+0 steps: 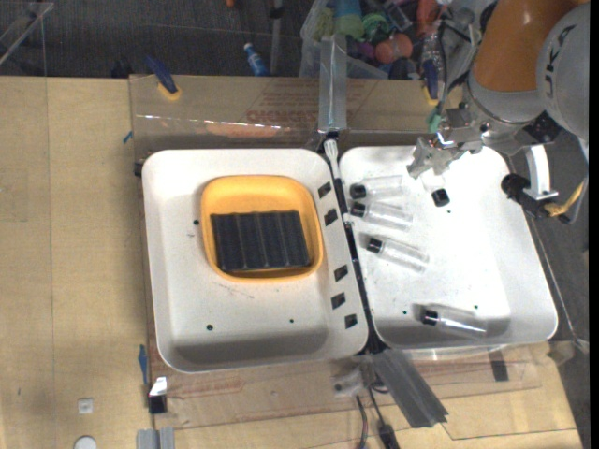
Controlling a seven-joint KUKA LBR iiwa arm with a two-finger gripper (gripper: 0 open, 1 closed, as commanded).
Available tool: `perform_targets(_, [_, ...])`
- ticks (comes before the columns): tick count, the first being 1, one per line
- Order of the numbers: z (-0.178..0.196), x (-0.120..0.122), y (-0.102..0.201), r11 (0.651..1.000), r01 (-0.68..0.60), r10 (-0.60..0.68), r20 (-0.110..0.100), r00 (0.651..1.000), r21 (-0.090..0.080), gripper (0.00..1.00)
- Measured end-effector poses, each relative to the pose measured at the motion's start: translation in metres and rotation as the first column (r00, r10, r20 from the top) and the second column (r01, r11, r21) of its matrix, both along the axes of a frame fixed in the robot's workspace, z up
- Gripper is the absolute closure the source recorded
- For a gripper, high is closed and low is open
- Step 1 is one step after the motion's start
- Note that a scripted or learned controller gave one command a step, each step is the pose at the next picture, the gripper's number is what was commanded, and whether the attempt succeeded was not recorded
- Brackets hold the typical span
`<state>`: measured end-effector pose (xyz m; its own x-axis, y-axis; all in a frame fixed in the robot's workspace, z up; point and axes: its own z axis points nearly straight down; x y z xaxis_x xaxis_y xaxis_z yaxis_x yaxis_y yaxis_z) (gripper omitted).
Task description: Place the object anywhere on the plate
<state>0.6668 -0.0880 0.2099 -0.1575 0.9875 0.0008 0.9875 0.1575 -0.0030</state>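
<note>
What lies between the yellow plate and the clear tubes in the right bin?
In the camera view, the two bins' adjoining rims lie between the plate and tubes.

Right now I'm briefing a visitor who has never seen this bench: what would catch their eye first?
First the yellow plate in the left bin, with a dark ribbed object lying on it. Then the clear tubes scattered in the right bin, the gripper above that bin's far edge.
</note>
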Motion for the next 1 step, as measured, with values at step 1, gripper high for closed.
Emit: perform_targets(1, [0.0271,0.0005,0.0150,0.988,-0.157,0.157,0.008,0.988,-0.002,1.00])
